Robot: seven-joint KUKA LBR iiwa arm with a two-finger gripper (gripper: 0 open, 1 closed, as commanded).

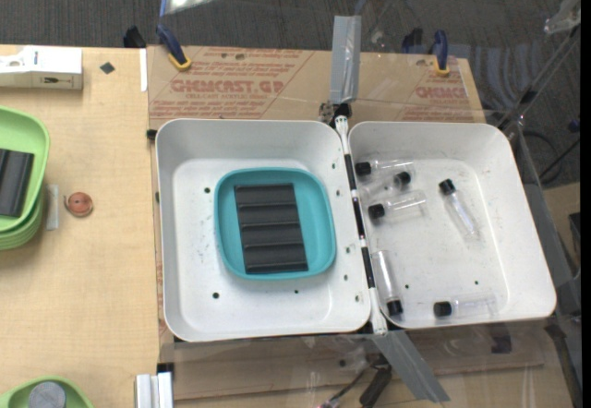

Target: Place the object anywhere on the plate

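A teal square plate [227, 245] lies in the middle of the left white bin [187, 291]. A black ridged insert [270, 228] covers the plate's floor. The right white bin [517, 254] holds several clear plastic tubes with black caps. One tube [461, 209] lies slantwise near the bin's centre. Another tube [385, 279] rests along the left wall. A third tube [467, 307] lies by the front wall. More tubes [395, 207] cluster at the bin's upper left.
A green tray [26, 177] with a dark item sits at the far left on the wooden bench. Near it are a small brown disc [79, 204] and a white box [42, 68]. Cardboard [240, 83] with clamps stands behind the bins.
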